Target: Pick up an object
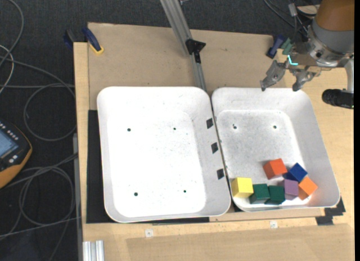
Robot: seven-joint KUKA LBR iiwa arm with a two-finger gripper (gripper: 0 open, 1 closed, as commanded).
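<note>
Hung above the far rim of the right bin [315, 120], pincer [279, 84] spread wide, nothing between its fingers. Held well apart from the blocks, all clustered in that bin's near corner: yellow block [243, 186], two green blocks [268, 193] just beside it, purple block [291, 187], blue block [297, 171], red-orange block [274, 167] and orange block [307, 186]. Sat side by side with the left bin [112, 142] on the wooden counter [140, 46].

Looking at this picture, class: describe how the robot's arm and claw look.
The arm is grey with an orange-brown band above the wrist. The claw has two slim grey metal fingers beneath a dark block showing a small cyan mark. Black cables trail behind it.
</note>
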